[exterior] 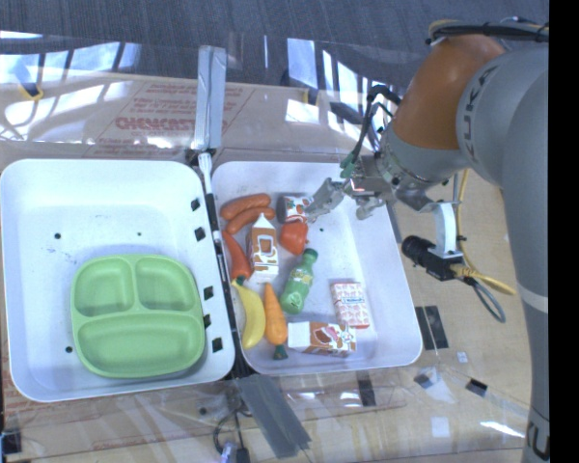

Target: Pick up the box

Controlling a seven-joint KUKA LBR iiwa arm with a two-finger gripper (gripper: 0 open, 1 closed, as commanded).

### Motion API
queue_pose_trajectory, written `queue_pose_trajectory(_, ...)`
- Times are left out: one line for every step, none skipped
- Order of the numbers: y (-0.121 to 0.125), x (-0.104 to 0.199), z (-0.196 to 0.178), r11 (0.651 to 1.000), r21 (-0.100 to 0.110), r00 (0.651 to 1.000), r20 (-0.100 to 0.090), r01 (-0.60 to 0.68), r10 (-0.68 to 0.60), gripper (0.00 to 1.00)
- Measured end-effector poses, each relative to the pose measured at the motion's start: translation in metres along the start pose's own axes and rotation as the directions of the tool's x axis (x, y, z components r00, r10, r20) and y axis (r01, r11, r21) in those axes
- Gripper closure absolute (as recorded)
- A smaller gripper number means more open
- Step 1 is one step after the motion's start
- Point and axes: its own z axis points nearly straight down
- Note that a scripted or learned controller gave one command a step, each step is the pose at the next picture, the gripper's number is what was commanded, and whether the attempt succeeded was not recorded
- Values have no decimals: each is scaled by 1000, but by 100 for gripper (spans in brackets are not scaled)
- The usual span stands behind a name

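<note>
The grey metal pincer point(320, 204) hovers over the right white plastic bin point(398, 309), fingers slightly apart, gripping nothing, beside the small dark carton point(291, 207). The pink patterned cardboard box point(350, 305) lies flat nearer the bin's front.

From my seat both bins point(39, 258) look like smooth, slightly glossy white plastic. The green tray point(135, 316) is matt plastic. The box point(350, 305) looks like printed card with a faint sheen, and the bottle point(297, 284) is shiny plastic. The arm point(492, 85) has a smooth, satin grey shell.
</note>
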Motion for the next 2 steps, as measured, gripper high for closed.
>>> queue_pose_trajectory(-58,-23,130,974,-1,974,0,-228,228,0)
queue_pose_trajectory(-57,-23,119,975,-2,975,0,-224,224,100)
